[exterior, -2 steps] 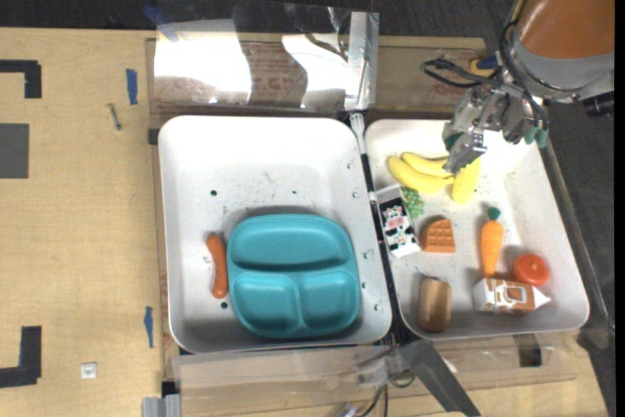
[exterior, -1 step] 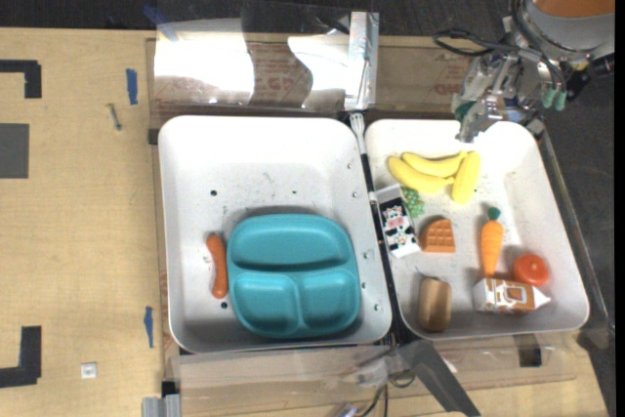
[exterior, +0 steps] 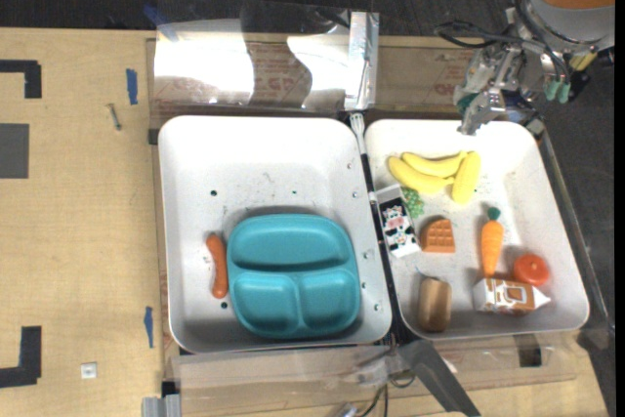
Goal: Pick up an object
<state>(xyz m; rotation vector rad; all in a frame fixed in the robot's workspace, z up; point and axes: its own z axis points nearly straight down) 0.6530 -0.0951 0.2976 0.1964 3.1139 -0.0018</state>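
Counting two bins (exterior: pixel 186 210), one carrot (exterior: pixel 490 245)

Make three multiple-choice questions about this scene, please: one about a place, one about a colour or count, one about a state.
1. Where is the teal tray?
A. in the left bin
B. in the right bin
C. on the bench outside the bins

2. How many bananas lie in the right bin?
A. none
B. one
C. more than one

3. Where is the gripper in relation to the right bin?
A. low in the middle, touching the carrot
B. over the far rim, apart from the food
C. over the left bin

Answers:
1 A: the tray rests on the floor of the left bin, next to a sausage.
2 C: the yellow bunch shows several bananas.
3 B: the gripper is over the far edge, away from the carrot.
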